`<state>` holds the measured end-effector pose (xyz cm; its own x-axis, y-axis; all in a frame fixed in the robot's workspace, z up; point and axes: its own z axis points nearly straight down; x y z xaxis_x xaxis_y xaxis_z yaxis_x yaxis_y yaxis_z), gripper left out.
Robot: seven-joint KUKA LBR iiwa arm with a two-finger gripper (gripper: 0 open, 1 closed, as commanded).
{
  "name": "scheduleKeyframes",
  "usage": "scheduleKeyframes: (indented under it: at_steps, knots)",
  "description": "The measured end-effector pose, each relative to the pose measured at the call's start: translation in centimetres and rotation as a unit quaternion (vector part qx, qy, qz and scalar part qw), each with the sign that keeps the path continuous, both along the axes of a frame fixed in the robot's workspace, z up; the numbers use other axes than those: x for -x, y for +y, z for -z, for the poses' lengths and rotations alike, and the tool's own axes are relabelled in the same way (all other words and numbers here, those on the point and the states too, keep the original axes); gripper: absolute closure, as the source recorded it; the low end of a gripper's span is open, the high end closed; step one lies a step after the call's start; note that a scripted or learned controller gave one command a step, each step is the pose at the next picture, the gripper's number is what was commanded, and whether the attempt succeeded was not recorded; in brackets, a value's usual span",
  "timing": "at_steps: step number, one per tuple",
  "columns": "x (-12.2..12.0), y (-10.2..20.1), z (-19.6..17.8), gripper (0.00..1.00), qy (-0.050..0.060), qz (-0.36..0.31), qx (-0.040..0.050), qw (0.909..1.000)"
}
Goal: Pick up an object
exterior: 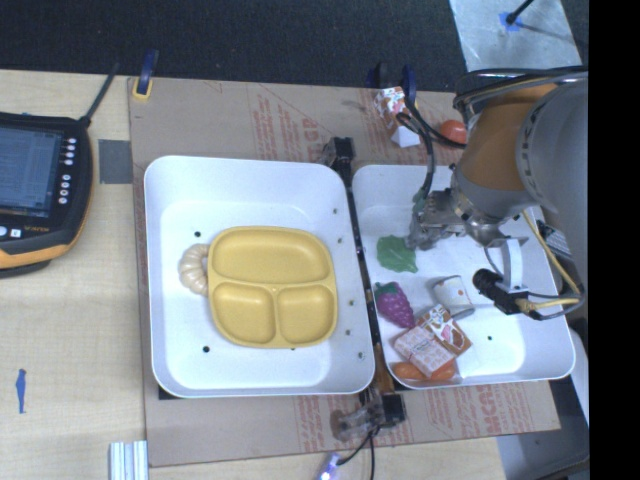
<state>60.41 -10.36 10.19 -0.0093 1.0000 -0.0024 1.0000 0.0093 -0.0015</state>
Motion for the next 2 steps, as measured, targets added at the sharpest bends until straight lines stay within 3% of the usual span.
scheduleKeyframes:
  at_steps: [1,2]
  knots:
    - [4.49,4.96,-9.10,1.00,0.000,0.002,-0.0017,1.0000]
    - [4.57,4.92,-8.99,0.00,0.001,0.003,-0.0016,1.0000]
